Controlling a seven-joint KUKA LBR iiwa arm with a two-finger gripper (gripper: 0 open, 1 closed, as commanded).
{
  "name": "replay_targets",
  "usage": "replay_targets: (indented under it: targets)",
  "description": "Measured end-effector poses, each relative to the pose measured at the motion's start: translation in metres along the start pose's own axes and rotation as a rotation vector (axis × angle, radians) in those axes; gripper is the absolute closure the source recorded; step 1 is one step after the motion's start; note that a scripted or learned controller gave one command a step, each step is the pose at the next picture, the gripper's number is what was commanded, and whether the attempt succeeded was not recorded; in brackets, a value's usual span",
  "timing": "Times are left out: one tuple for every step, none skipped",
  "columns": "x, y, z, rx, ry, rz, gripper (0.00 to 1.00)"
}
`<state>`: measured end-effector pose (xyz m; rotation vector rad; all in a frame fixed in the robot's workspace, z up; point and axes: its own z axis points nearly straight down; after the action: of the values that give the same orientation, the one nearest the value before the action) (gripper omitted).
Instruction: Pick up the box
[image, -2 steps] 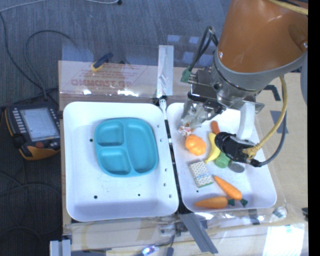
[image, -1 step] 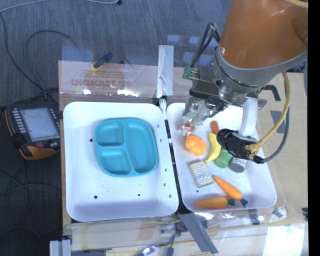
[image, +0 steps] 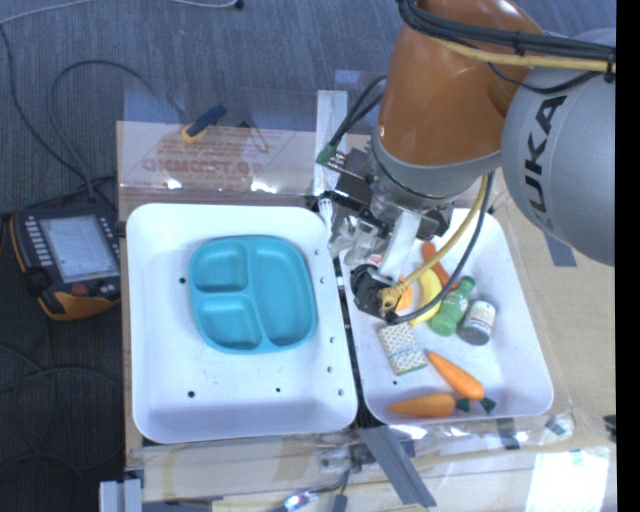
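The box is small and white with a fine dotted pattern. It lies flat in the right bin, near that bin's left wall and towards the front. The gripper hangs from the grey and orange arm over the back left part of the right bin, close to the rim between the two bins. It is behind the box and apart from it. Nothing can be seen held in it.
Beside the box in the right bin lie two carrots, a green bottle, a small jar and a banana. The left bin holds a blue divided plate. A teach pendant lies on the floor at left.
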<state>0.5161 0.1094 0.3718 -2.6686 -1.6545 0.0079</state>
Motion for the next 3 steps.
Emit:
replay_targets:
  targets:
    - [-0.006, 0.062, -0.062, -0.003, 0.001, 0.062, 1.00]
    - [-0.005, 0.062, -0.070, -0.001, -0.002, 0.060, 1.00]
    - [-0.004, 0.062, -0.078, 0.001, -0.004, 0.058, 1.00]
